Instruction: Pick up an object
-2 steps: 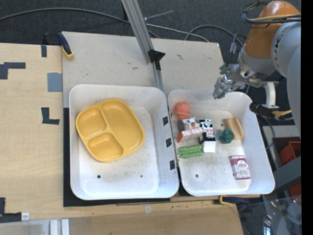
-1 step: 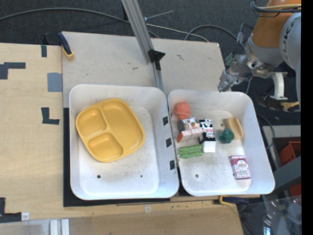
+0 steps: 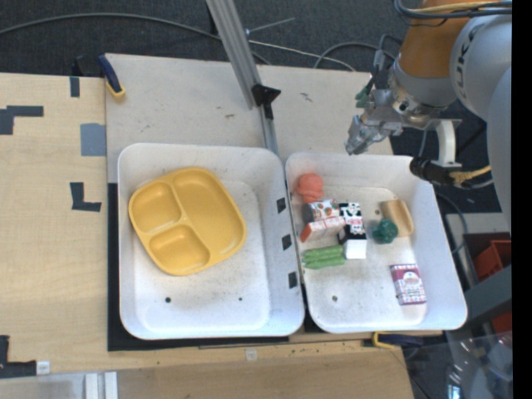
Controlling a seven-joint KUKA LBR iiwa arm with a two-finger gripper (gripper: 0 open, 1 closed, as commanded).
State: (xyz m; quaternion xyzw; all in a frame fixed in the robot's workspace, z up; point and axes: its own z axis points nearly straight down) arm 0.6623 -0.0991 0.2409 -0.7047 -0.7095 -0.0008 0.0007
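Note:
The right bin (image 3: 440, 248) holds several small items: an orange-red ball (image 3: 310, 185), a small red and white box (image 3: 322, 216), a black and white carton (image 3: 352, 220), a green pod (image 3: 323, 258), a dark green lump (image 3: 384, 232), a tan bread-like piece (image 3: 399, 215) and a maroon packet (image 3: 407, 283). My gripper (image 3: 359, 140) hangs above the bin's far edge, well apart from all of them, and nothing shows between its fingers. Its tip is small and dark in this view.
The left bin (image 3: 137, 306) carries a yellow divided plate (image 3: 187, 219). A grey metal post (image 3: 241, 44) slants down to the gap between the bins. Cables lie on the dark floor behind. A blue and yellow clamp (image 3: 110, 76) sits at the bench's far left.

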